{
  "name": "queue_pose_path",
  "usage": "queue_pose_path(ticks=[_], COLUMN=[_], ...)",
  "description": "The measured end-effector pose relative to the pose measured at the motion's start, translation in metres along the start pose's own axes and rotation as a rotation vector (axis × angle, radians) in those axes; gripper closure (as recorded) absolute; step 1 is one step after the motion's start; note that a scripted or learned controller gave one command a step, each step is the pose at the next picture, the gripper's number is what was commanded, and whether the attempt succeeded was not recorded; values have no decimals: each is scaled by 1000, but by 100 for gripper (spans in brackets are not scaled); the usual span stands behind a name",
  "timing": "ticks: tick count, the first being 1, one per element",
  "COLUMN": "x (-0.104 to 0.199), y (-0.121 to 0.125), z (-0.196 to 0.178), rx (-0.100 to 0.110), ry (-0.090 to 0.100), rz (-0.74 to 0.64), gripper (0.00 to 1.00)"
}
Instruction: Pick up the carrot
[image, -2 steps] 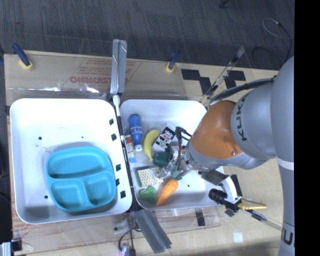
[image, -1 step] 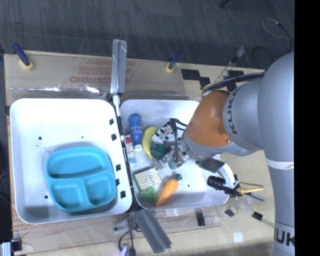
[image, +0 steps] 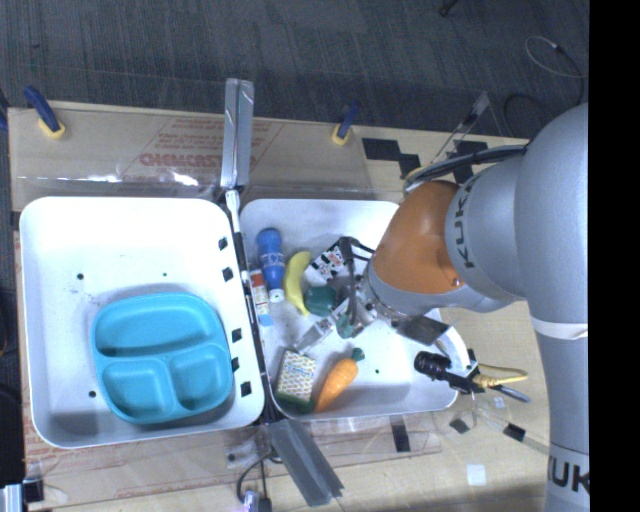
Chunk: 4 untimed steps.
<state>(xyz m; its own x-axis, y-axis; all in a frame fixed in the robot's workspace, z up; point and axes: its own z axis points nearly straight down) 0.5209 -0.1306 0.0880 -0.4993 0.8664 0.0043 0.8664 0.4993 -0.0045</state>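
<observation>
I see my big grey arm (image: 520, 220) over the right bin (image: 400, 212), the blue tray (image: 160, 355) in the left bin (image: 60, 230), the gripper (image: 345, 318) near the banana (image: 295, 282), and the orange carrot (image: 336, 383) lying free at the bin's front.

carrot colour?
Orange body with a small green top; the carrot shows in the camera view, right bin.

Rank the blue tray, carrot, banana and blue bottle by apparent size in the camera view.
1. blue tray, by far
2. blue bottle
3. carrot and banana, too alike to rank
</observation>
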Motion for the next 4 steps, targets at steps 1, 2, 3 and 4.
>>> queue_pose_path(ticks=[1,2,3,4], x=[11,11,69,69], y=[-46,-45,-11,-11], z=[0,-6,-100,-100], rx=[1,4,1,1], ry=[2,6,-1,-1], rz=[-222,-227,116,116], gripper=[0,100,100,0])
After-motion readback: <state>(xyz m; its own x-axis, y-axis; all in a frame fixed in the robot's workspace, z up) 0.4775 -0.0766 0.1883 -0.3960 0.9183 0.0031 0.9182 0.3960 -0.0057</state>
